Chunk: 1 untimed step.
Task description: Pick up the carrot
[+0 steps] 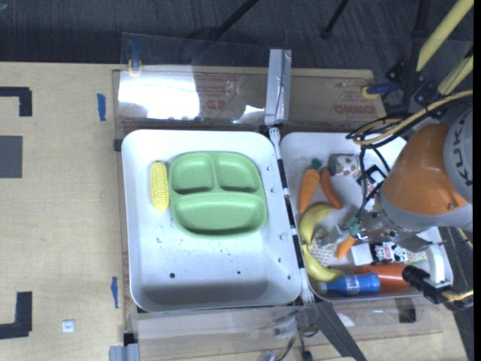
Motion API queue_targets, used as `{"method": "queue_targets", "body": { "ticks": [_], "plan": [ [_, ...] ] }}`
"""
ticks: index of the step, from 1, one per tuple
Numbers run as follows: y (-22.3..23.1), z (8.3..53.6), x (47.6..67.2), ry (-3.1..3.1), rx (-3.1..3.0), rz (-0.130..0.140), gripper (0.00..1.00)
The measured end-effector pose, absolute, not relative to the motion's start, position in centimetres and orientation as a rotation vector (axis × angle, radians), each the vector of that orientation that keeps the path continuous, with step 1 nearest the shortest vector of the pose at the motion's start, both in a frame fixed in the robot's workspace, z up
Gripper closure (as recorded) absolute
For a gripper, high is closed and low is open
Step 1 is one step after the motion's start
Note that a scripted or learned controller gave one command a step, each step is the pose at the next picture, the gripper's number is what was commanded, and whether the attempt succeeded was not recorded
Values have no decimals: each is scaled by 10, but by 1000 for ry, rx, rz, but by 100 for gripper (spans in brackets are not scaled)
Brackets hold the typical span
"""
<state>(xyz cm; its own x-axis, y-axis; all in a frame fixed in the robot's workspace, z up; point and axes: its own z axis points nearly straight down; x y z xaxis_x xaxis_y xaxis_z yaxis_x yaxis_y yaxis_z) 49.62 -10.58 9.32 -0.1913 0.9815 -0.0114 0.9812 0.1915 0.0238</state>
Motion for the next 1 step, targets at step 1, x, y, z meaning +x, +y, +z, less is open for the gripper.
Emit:
{"method": "queue_targets", "body": {
  "ticks": [1],
  "plan": [
    [-104,104,497,2408,1981,22,100]
  ]
}}
